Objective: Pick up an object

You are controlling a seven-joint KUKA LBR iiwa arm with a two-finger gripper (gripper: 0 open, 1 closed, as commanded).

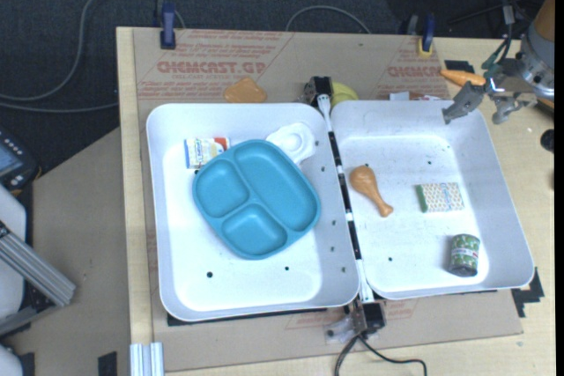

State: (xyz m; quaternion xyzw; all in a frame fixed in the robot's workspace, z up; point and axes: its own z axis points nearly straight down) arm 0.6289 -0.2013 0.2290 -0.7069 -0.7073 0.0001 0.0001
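the gripper (483,101) is hovering at the upper right corner of the right bin (401,132), its two grey fingers (460,108) standing spread apart with nothing between them. every object is lying below and to the left of those fingers. nearest to them, though well apart, a speckled sponge (440,197) is lying flat on the bin floor. further down, a green can (463,254) is resting near the bin's lower right edge. a toy drumstick (370,188) is lying at a slant, down and off to the left of the fingers, near the seam between the bins. far to the left of the fingers, the left bin (238,291) is holding a blue divided plate (255,198), with a small white cup (292,140) touching the plate's upper edge and a small carton (204,151) just beside the plate's upper left.
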